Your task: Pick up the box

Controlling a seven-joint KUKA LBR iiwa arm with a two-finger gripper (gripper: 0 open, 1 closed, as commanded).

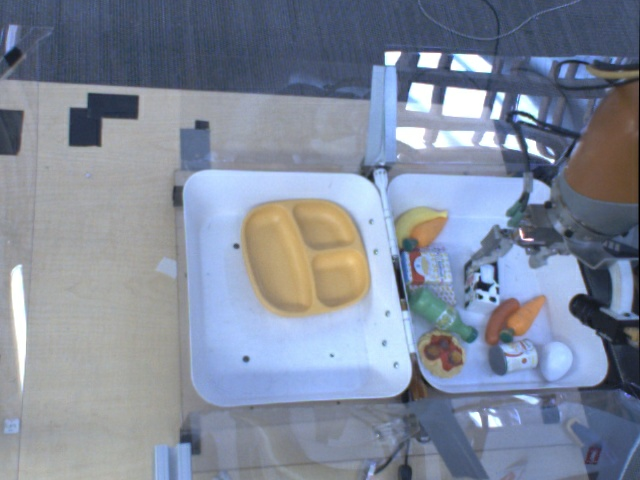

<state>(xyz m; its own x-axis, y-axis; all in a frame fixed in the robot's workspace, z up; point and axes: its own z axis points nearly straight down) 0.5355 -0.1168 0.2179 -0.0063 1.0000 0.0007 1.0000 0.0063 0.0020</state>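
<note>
A small black-and-white box (483, 290) stands near the middle of the right bin (590, 373). A flat red-and-white packet (432, 265) lies to its left, by the bin's left wall. My gripper (484, 256) reaches in from the right and hangs just above the top of the black-and-white box, close to it or touching it. The gripper's grey body covers the box's upper edge, so I cannot make out any grip on the box.
The right bin also holds a banana (420, 218), a green bottle (440, 311), a small bowl of fruit (443, 353), an orange carrot (516, 316), a can (512, 356) and a white egg (556, 360). A yellow divided plate (305, 255) lies in the left bin (215, 358).
</note>
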